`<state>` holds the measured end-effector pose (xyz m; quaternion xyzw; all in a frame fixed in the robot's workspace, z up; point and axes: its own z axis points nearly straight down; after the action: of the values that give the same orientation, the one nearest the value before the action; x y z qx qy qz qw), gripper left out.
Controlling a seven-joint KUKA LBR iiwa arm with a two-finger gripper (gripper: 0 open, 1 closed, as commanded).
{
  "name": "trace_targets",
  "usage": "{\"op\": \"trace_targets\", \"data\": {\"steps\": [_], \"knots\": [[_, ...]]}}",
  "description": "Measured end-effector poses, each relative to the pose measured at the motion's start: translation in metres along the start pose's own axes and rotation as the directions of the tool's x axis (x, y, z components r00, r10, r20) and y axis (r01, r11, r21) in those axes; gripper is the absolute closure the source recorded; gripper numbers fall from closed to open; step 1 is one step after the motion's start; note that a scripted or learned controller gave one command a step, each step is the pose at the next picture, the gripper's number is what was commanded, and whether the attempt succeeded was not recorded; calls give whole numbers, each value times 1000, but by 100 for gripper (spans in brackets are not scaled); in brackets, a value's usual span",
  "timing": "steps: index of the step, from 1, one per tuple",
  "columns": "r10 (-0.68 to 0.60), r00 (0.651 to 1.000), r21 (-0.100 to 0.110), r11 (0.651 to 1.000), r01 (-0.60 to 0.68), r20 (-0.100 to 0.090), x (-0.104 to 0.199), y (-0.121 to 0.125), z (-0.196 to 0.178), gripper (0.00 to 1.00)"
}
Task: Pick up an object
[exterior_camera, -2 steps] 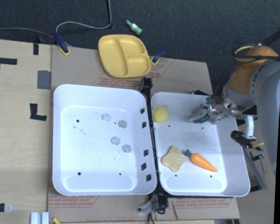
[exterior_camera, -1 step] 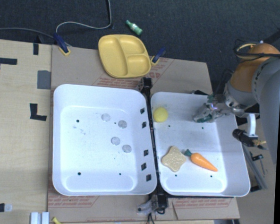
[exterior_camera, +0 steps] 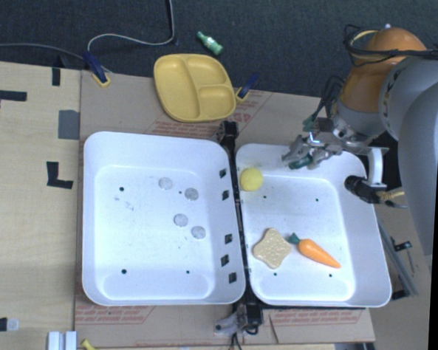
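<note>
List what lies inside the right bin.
The right bin holds a yellow ball, a toast-shaped piece and a carrot. The claw hangs over its far rim, covering that bit.

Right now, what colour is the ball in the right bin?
Yellow. The ball sits near the right bin's upper left corner, clearest in the camera view.

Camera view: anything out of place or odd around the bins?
Mildly. A yellow divided plate sits tilted on the bench behind the left bin, and a small green object lies loose beyond it. Nothing looks spilled or damaged.
</note>
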<state>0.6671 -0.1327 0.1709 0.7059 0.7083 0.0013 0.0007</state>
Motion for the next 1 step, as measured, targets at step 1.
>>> {"op": "trace_targets", "data": {"steps": [1], "knots": [[0, 1000, 3, 1000, 0, -1, 62, -43, -37, 100]]}}
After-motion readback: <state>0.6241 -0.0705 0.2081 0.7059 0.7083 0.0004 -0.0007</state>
